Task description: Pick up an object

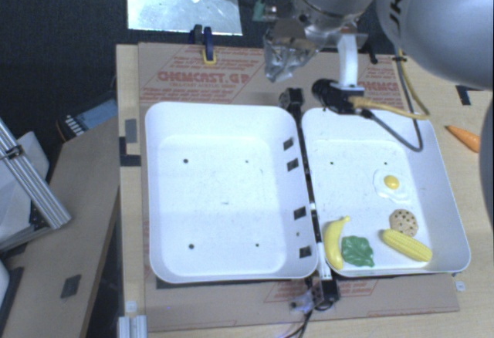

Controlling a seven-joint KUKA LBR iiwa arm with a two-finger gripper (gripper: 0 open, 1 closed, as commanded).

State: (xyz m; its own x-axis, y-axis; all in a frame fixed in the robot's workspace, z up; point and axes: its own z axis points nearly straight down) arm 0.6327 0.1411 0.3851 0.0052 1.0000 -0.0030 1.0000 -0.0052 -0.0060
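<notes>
A dark backdrop sits behind the counter (131, 174), where a cardboard sheet carries two shallow white bins side by side. The left bin (166, 128) has nothing to offer; all the candidates are in the right bin (440, 174), bunched at its near end. There's a fried egg (391, 183), a cookie (403, 221), a corn cob (406, 245), a banana (334, 242) and a green leafy piece (357, 251) touching the banana's side.

The arm hangs high beyond the bins' far edge, and the tool (284, 60) is a blurred metallic shape up there, well apart from every item; from here I cannot tell how it is set, and it looks to be carrying nothing.

My call: the approach hasn't started. The corn cob looks the kindest target, lying clear of its neighbours, so come straight down over its middle and close across its narrow width. The banana hugs the bin wall, which could foul a descent.
</notes>
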